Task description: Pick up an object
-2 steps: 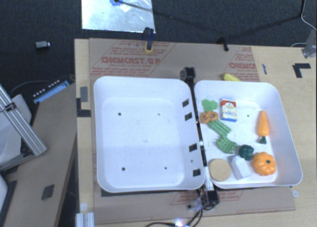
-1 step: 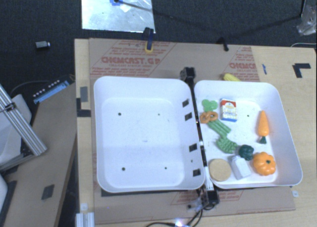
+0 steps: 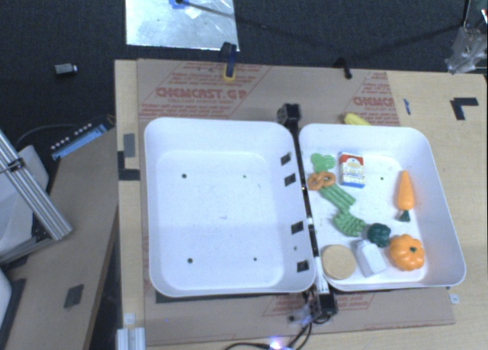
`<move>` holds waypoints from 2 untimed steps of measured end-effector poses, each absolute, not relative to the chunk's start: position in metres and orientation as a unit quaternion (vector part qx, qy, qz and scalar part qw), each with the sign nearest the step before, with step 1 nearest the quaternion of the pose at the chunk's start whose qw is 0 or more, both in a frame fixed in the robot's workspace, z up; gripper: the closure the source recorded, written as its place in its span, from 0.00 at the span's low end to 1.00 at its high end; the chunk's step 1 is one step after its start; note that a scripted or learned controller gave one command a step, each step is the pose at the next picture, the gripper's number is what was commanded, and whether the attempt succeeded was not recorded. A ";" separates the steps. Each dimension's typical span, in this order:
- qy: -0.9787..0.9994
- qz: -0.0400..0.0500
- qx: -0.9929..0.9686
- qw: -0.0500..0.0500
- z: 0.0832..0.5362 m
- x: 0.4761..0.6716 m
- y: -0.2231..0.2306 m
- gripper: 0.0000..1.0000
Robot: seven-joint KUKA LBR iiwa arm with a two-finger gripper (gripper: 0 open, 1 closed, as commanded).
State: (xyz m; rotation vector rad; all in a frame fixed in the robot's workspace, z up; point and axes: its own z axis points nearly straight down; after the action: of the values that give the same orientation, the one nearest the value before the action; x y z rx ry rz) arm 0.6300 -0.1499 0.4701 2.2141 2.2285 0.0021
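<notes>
How the jaws stand I cannot tell from here. The things to pick from all lie in the right bin [image 3: 438, 188]. Along its left wall, from back to front, are a green lump [image 3: 323, 162], an orange pretzel shape [image 3: 321, 181], two ridged green pieces [image 3: 336, 196] and a tan disc [image 3: 338, 261]. A small red, white and blue box [image 3: 351, 170] sits near its back wall, just beside the green lump. A carrot [image 3: 404, 191] lies towards its right wall. An orange pumpkin [image 3: 406, 252] sits in its front right corner, next to a dark green thing [image 3: 378, 232] and a grey block [image 3: 370, 258]. Something yellow [image 3: 354, 120], possibly a banana, lies just outside its back rim. The left bin [image 3: 221, 203] touches its left side.
</notes>
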 end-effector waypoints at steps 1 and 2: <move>0.710 0.001 0.705 0.001 0.478 0.577 -0.114 1.00; 0.710 0.002 0.704 0.001 0.489 0.551 -0.080 1.00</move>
State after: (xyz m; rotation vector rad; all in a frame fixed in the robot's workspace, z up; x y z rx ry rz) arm 0.5511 -0.0799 0.4891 2.2117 2.2283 0.0049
